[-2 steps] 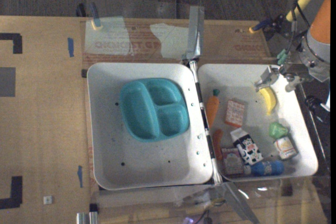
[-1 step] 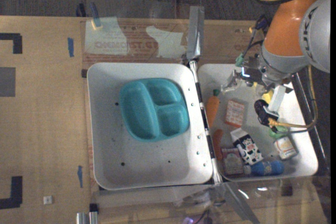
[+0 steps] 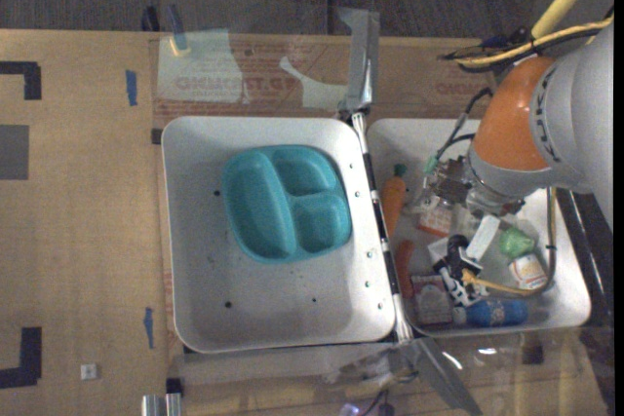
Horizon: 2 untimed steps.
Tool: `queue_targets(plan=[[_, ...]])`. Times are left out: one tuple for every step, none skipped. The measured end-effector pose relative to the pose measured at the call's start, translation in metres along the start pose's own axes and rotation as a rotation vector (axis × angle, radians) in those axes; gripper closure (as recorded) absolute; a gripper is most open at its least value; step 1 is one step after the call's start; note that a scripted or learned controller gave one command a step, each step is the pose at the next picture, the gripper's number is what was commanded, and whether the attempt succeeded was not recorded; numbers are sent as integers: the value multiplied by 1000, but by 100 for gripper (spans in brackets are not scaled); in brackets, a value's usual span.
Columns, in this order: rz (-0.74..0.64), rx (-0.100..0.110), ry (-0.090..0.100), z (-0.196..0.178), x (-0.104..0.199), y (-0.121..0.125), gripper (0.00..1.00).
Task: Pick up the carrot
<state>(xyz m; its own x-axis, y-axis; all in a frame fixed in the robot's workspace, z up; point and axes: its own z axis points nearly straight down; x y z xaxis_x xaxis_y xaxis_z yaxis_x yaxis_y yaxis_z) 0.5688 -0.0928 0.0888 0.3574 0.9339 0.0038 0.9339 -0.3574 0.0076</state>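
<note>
One carrot (image 3: 393, 197), one teal plate (image 3: 287, 202), two white bins (image 3: 195, 287)

Carrot (image 3: 393, 197) hugs right bin's left wall (image 3: 378, 209); clutter (image 3: 468, 292) crowds right; above open.

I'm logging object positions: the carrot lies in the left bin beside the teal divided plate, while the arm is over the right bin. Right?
Not quite. The camera view shows the carrot in the right bin, against its left wall; the teal divided plate sits alone in the left bin. The arm is indeed over the right bin.

Arm (image 3: 546, 127) bent low, wrist down
</note>
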Motion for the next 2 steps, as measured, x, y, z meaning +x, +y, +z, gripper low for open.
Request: queue_targets(plan=[[-119, 1, -3, 1, 2, 16, 0], [-119, 0, -3, 1, 2, 16, 0]])
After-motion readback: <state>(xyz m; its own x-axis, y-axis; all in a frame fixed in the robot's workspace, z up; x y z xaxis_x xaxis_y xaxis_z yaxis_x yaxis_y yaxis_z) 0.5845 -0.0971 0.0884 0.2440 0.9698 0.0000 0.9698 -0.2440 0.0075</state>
